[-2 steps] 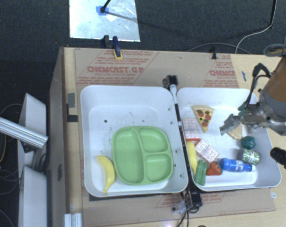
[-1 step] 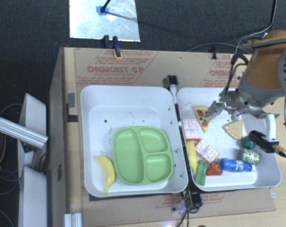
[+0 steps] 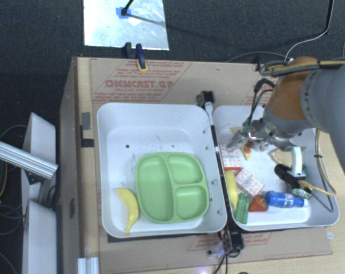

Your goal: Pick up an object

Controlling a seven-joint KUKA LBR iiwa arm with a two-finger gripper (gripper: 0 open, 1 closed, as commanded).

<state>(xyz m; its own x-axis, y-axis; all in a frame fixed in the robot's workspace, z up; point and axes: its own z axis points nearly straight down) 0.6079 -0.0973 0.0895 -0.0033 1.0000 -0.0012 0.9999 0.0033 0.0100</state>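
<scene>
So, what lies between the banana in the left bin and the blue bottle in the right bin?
In the camera view, the green divided plate lies between banana and blue bottle, then the bins' adjoining walls.

slanted overhead view of both bins

Red print on the brown board under the bins reads "CHEMCAST GP".

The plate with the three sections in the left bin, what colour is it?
The plate is light green, plain to see in the camera view.
</scene>
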